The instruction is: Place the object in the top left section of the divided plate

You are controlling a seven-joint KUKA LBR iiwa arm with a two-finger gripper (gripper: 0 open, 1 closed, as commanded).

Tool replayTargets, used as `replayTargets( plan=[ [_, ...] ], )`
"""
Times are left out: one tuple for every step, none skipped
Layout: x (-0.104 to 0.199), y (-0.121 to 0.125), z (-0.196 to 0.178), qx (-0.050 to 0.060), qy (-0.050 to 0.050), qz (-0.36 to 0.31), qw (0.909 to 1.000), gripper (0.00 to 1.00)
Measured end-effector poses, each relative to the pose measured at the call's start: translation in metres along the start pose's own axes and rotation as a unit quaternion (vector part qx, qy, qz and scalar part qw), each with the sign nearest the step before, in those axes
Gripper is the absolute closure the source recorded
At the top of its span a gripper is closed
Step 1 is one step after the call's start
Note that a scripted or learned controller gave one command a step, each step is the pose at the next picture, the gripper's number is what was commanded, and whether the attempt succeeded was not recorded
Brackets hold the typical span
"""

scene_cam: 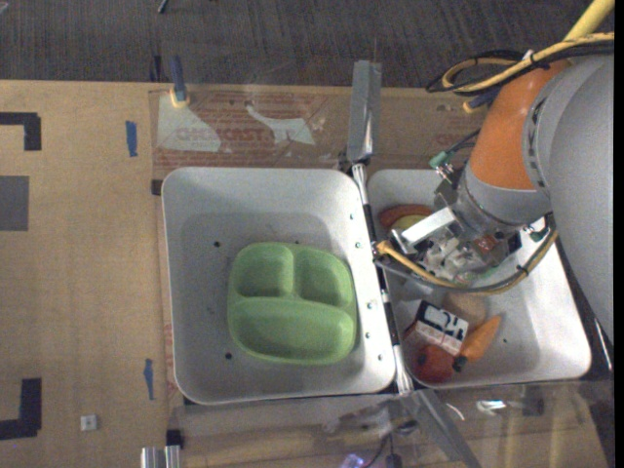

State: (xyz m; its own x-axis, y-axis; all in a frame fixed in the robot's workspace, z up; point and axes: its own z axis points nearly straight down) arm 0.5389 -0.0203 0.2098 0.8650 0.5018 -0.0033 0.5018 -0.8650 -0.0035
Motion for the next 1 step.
replayTargets(
  plan=[
    [-0.0649, -0.0089, 0.0243, 0.001, 0.0, -0.107, 0.9942, 1.0]
  ],
)
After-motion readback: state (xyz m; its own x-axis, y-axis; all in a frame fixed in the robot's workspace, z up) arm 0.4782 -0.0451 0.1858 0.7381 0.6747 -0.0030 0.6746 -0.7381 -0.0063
